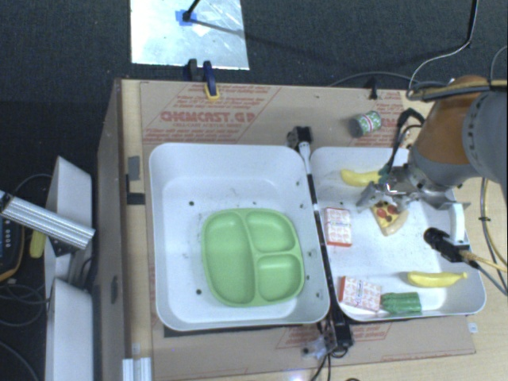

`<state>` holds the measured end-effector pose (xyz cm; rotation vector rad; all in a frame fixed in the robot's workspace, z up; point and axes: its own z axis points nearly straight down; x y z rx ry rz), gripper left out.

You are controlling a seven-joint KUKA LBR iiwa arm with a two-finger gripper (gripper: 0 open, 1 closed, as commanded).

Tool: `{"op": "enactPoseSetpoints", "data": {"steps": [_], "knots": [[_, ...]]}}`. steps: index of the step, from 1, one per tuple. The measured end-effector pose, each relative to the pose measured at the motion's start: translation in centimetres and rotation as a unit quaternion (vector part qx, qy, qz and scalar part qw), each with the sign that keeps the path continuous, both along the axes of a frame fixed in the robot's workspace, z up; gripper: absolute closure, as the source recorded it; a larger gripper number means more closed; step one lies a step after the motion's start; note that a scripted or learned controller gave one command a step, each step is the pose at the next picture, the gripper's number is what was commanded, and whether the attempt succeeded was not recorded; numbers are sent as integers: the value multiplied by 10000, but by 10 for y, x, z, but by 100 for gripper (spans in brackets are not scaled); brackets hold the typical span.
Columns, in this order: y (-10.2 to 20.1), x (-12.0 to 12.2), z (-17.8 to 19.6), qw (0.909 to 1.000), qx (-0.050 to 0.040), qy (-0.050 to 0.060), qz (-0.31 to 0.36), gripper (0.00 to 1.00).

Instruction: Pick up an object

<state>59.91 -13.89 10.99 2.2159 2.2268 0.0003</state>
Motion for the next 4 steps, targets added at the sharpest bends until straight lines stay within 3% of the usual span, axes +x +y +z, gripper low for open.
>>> {"op": "enactPoseSetpoints", "data": {"steps": [1, 2, 3, 4], "knots": [[-13, 3, -21, 10000, -25, -49, -17, 0], [-14, 6, -7, 10000, -28, -88, -9, 100], [-54, -18, 6, 10000, -8, -1, -20, 100], [-41, -42, 50, 10000, -3, -13, -17, 100]]}}
